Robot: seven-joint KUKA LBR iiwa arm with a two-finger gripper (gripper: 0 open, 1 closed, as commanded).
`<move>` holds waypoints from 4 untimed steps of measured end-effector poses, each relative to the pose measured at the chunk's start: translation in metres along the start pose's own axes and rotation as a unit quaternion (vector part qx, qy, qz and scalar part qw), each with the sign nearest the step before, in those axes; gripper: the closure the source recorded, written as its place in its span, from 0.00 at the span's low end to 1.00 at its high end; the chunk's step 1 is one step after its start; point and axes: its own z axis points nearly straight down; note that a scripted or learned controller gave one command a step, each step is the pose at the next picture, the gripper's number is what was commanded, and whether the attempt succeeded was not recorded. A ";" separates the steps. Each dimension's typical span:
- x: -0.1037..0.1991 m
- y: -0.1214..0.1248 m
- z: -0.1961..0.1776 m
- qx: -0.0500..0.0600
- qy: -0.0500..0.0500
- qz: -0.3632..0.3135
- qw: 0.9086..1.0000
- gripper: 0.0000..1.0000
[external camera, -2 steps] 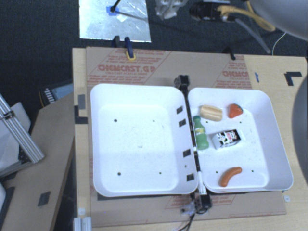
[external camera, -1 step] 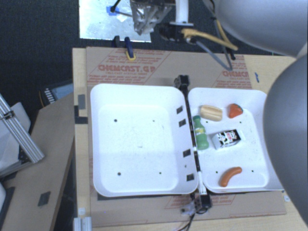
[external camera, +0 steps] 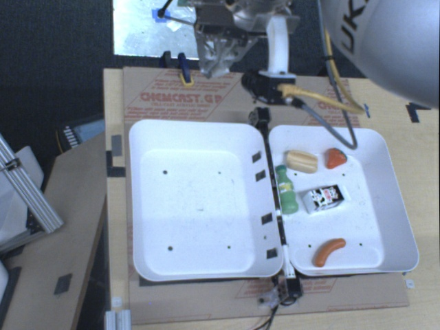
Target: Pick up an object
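The gripper (external camera: 217, 59) hangs above the counter (external camera: 185, 95) behind the bins, its fingers released and holding nothing, while the green bottle (external camera: 286, 190) lies in the right bin (external camera: 385, 184) beside the bread roll (external camera: 301, 161).

A robotics lab — a bench (external camera: 82, 184) topped with cardboard (external camera: 185, 95), two white bins (external camera: 137, 184) clipped together, loose cables (external camera: 330, 105), an aluminium rail (external camera: 24, 188).

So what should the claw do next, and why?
Probably swing over to the right bin and come down. The claw hangs high past the bins' far edge, while the bread roll, green bottle and sausage all lie there.
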 end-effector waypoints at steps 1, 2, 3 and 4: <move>-0.036 -0.046 0.087 0.005 -0.003 0.005 1.000 1.00; 0.001 -0.022 -0.029 -0.007 0.002 0.001 1.000 1.00; 0.000 -0.022 -0.034 -0.002 0.000 0.000 1.000 1.00; 0.000 -0.022 -0.045 -0.003 0.001 -0.002 1.000 1.00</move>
